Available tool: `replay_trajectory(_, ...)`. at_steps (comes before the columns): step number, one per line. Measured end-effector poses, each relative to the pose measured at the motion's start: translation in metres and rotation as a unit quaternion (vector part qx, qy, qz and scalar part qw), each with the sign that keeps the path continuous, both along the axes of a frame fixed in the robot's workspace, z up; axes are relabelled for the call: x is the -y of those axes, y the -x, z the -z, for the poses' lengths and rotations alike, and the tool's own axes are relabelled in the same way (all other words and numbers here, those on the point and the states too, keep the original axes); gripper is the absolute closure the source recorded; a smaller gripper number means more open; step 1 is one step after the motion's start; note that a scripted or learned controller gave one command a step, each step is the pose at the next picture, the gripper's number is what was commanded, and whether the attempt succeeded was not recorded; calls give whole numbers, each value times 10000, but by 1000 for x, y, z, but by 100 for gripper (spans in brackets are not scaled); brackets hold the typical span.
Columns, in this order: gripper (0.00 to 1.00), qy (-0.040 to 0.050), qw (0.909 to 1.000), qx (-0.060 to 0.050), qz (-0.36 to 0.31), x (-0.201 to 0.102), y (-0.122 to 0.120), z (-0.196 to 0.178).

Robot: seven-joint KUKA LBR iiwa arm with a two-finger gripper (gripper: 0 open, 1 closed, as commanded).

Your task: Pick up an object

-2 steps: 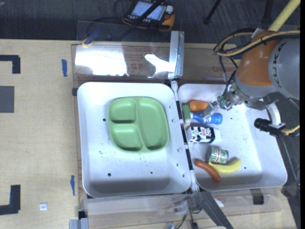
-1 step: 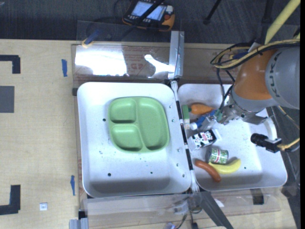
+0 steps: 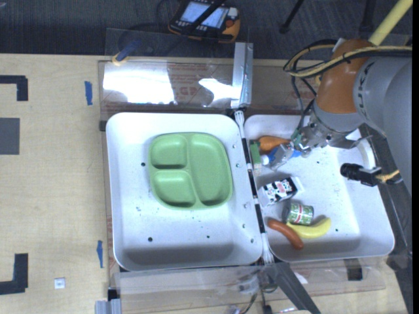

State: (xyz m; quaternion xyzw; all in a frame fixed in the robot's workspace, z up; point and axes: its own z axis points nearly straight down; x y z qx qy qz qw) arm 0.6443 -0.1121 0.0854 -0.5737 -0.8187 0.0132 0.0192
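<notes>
The right bin (image 3: 357, 218) holds several small items. An orange carrot-like piece (image 3: 270, 141) lies at its back left, with a small green piece (image 3: 254, 152) beside it. A black-and-white carton (image 3: 280, 189), a green can (image 3: 300, 213), a yellow banana (image 3: 314, 228) and a red sausage (image 3: 285, 233) lie along the left and front. My gripper (image 3: 284, 154) reaches down into the back left of this bin, just right of and below the carrot piece, above the carton. Nothing can be made out in its grasp.
The left bin (image 3: 131, 241) carries a green divided plate (image 3: 190, 170). A metal divider (image 3: 243, 77) and a clear sheet (image 3: 163, 84) stand behind the bins. The arm's orange band (image 3: 340, 84) and a black fitting (image 3: 357, 172) hang over the right bin's back right.
</notes>
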Motion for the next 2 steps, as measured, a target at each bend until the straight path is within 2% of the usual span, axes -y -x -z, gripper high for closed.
replay_trajectory(1, 100, 15, 10000, -13, -8, 1, 1, -9)
replay_trajectory(2, 100, 15, 9998, 173, -115, -16, 12, -40)
